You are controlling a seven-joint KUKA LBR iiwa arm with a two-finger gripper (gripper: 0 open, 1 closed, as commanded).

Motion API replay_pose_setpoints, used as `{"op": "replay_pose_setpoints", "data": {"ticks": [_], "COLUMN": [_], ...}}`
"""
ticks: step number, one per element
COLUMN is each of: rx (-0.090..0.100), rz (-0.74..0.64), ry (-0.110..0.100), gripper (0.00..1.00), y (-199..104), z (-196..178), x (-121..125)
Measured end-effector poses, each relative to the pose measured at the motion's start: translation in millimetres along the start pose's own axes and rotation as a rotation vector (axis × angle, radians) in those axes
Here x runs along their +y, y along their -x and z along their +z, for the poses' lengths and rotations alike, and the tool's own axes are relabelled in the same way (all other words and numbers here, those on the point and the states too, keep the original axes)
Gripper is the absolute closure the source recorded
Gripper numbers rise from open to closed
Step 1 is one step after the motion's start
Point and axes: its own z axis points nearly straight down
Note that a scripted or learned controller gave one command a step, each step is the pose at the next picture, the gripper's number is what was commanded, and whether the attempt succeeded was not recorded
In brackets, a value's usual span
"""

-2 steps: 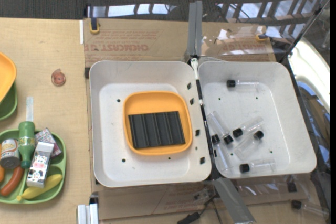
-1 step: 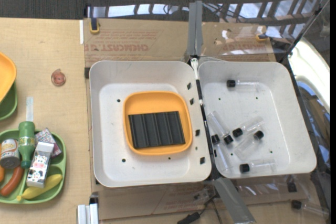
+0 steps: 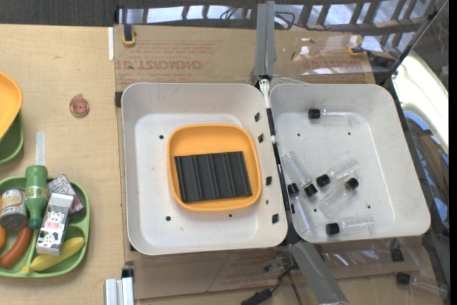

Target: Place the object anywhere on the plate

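From the overhead camera view we see two shallow white bins side by side on the desk [image 3: 64, 68]. The left bin [image 3: 143, 225] carries the orange plate [image 3: 214, 137] with a dark ribbed insert [image 3: 214, 176] sitting in its middle. The right bin [image 3: 400, 203] holds a scatter of clear vials with black caps: one vial [image 3: 330, 113] lies apart near the far wall, a cluster of vials [image 3: 321, 182] lies near the inner wall, and one more vial [image 3: 350, 227] rests toward the near edge. We judge one of these to be the task's object, and all of them sit well apart from the plate, across the divide between the bins. On the state of the jaws we cannot tell anything from this view, neither how wide they stand nor whether they hold something. The risks, as we judge them, come mostly from the vials themselves: they are transparent, so their outlines are hard to pick out against the white floor; they are round and may roll away or slip out of a pinch; and those in the cluster lie close together, so a descent there could nudge neighbours or catch two at once. A vial released onto the plate could also roll off its ribbed centre. At the left of the desk a green tray of toy food [image 3: 43, 221] stands aside.
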Motion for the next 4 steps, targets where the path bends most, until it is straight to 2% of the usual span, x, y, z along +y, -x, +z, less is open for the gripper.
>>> {"op": "replay_pose_setpoints", "data": {"ticks": [1,2,3,4], "rx": [0.000,0.000,-0.002,-0.001], "rz": [-0.360,-0.696,-1.050,-1.469], "ry": [0.001,0.003,0.002,0.005], "gripper": [0.00,0.00,0.00,0.00], "y": [-20.8,-43.3,-5.0,-45.8], "z": [-0.4,21.3,0.7,0.3], "x": [5.7,11.7,2.2,12.7]}}
